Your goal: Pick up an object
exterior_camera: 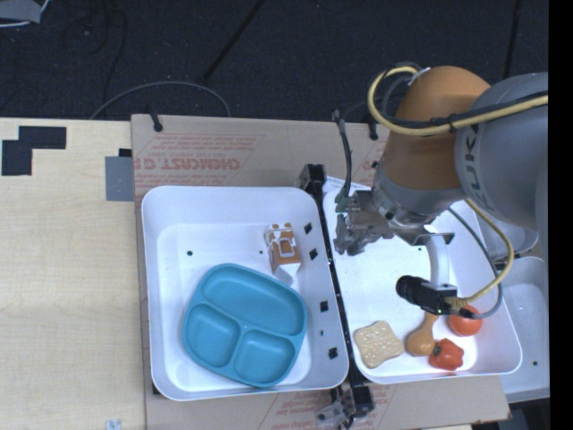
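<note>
Gripper (351, 240) is seen low over the right bin (506, 358), near its left wall; whether it is spread or closed cannot be told, and nothing is seen held.

For a clean pick, one item should be singled out and approached from straight above. The candidates lie clustered at the bin's near end: a cracker-like biscuit (377, 343), a tan pear-shaped piece (419, 339), an orange ball (465, 322) and a red piece (447, 355). The biscuit is judged easiest, being set slightly apart.

The black-tipped fixture (425, 292) and yellow cable (501, 271) would have to be cleared. In the left bin (161, 240) lie a blue divided tray (243, 324) and a small orange toy (284, 245).
</note>
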Tool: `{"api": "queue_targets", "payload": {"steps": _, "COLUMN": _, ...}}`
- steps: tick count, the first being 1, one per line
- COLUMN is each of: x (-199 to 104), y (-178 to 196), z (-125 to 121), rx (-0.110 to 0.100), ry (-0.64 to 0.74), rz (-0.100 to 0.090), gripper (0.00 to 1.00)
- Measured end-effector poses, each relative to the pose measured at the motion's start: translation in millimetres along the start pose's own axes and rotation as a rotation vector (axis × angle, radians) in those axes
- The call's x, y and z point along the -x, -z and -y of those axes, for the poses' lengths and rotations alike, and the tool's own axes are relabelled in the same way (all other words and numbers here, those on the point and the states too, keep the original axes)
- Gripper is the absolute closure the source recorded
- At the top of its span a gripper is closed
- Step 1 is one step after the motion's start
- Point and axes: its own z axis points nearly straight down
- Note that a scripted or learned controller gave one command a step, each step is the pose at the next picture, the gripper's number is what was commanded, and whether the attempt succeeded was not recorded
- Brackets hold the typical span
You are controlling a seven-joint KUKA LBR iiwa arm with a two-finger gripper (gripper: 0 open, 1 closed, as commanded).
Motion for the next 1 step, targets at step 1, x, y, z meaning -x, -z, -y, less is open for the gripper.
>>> {"api": "queue_targets", "payload": {"steps": 1, "x": -49.3, "y": -13.2, "z": 12.8, "rx": 0.000, "ry": 0.000, "rz": 0.000, "gripper": 1.00}}
